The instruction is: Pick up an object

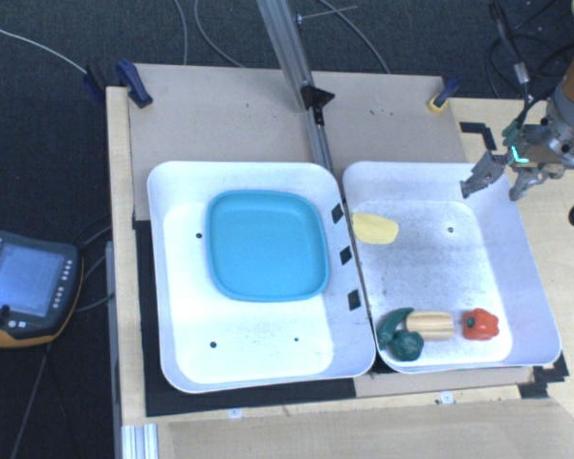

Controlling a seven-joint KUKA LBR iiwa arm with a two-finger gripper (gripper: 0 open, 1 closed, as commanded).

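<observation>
My gripper [498,185] hangs over the far right corner of the right bin [531,256], its two fingers spread open with nothing between them. A yellow lemon-like piece [374,229] lies by that bin's left wall. Along the bin's near edge sit a dark green vegetable [400,335], a tan cylinder [430,325] and a red pepper [478,324], side by side. All of them are well below and left of the gripper.
The left bin [177,352] holds a square blue plate [267,244]. A metal pole [285,36] slants in from the top to the gap between the bins. Blue clamps [133,82] grip the bench's far edge. A teach pendant [24,285] lies at the left.
</observation>
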